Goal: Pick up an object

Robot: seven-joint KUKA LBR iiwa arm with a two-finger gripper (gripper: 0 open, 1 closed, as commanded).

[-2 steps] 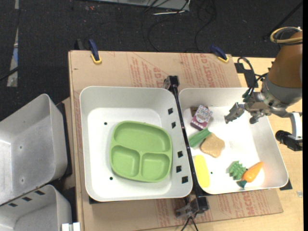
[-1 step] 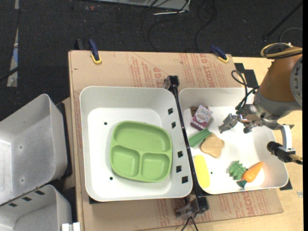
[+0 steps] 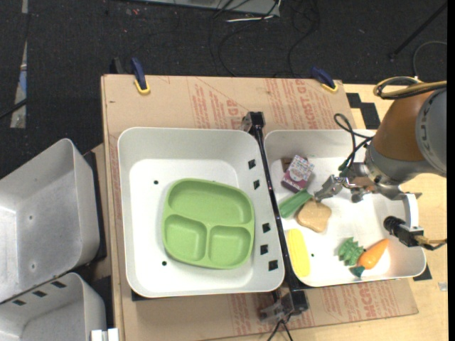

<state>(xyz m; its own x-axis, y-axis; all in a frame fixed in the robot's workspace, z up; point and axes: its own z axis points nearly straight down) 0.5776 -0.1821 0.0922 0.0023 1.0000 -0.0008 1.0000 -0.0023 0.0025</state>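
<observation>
My gripper hangs low over the middle of the right bin, reaching in from the right. Just below and left of it lies a tan piece of toast, close to the gripper tip; I cannot tell whether they touch. A green pod-shaped toy lies left of the toast. A purple and white packet sits toward the bin's back left. A yellow corn cob lies along the bin's front left. An orange carrot with green leaves rests at the front right.
The left bin holds a green divided plate. A black divider runs between the two bins. The arm's orange band and a black fitting stand over the right bin's right side. Grey tubs sit off the bench's left.
</observation>
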